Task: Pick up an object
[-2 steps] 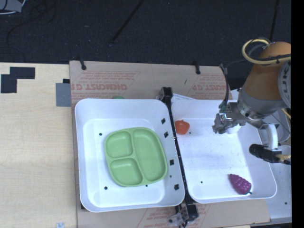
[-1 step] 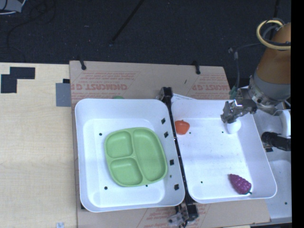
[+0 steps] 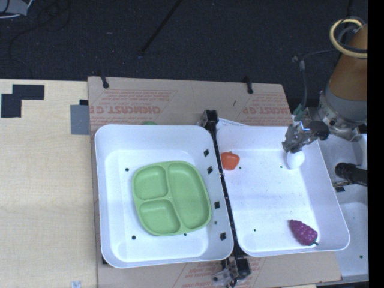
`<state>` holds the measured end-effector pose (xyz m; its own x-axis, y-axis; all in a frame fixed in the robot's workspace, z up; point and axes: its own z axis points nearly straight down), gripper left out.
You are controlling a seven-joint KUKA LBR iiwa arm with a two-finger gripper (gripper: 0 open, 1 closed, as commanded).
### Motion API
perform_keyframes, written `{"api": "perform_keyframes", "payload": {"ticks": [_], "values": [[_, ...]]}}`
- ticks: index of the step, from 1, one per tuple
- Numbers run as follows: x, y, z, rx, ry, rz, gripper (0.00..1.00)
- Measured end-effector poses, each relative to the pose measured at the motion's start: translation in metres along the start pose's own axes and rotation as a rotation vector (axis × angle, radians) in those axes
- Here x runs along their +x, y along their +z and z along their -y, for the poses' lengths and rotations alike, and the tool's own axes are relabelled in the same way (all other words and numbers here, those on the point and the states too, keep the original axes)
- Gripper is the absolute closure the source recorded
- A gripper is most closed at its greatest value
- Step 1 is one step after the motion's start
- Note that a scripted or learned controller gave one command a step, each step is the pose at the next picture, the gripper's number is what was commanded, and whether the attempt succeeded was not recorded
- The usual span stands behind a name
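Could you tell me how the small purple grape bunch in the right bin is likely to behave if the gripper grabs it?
The purple grape bunch looks small, so probably light. Its bumpy, tapered shape may slip from the fingers. Lying near the right bin's sloped corner, it might slide rather than roll.

Arm (image 3: 351, 71) at the right bin's (image 3: 336, 197) far right corner: rounded orange section up top with a pale yellowish ring around it, then a grey metal wrist collar below. Thin dark cable loops off the arm's left side. Gripper (image 3: 298, 138) is small, grey and silver metal with dark parts, details blurry.
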<state>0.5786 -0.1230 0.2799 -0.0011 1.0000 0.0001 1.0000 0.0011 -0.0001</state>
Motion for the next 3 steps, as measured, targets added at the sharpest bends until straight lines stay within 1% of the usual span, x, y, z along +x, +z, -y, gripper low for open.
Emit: {"api": "perform_keyframes", "payload": {"ticks": [1, 2, 3], "values": [[0.047, 0.019, 0.005, 0.005, -0.002, -0.002, 1.0], [0.106, 0.033, 0.021, 0.006, -0.003, -0.002, 1.0], [0.156, 0.029, 0.033, 0.005, -0.003, -0.002, 1.0]]}}
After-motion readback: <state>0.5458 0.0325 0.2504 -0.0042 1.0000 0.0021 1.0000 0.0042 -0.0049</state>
